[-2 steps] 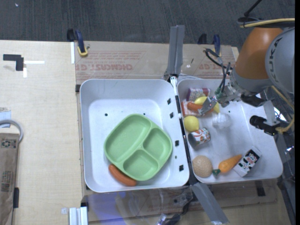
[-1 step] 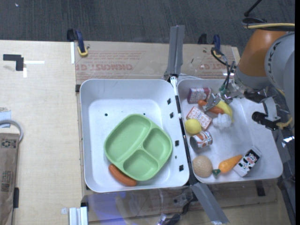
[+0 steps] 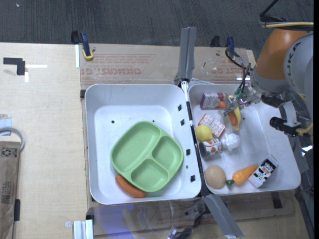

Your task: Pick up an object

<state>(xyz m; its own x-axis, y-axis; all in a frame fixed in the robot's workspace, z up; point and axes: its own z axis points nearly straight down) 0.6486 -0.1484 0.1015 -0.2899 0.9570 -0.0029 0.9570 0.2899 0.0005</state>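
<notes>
Evidently a grasp is being attempted in the right bin (image 3: 279,183), where the gripper (image 3: 233,108) is lowered among the clutter near the bin's far-left corner. How far the pincer is spread cannot be told, nor whether anything is caught in it, since it is small and crowded by objects. A banana (image 3: 236,117) with an orange piece lies touching or directly under the tip and is judged the likely target. For a clean pick, the descent should be centred on the banana alone, so that the purple packet (image 3: 209,101) just beyond the gripper and the red-and-white packet (image 3: 212,125) on its near-left side are not snagged. The lemon (image 3: 203,132) sits further along that near-left side.
</notes>
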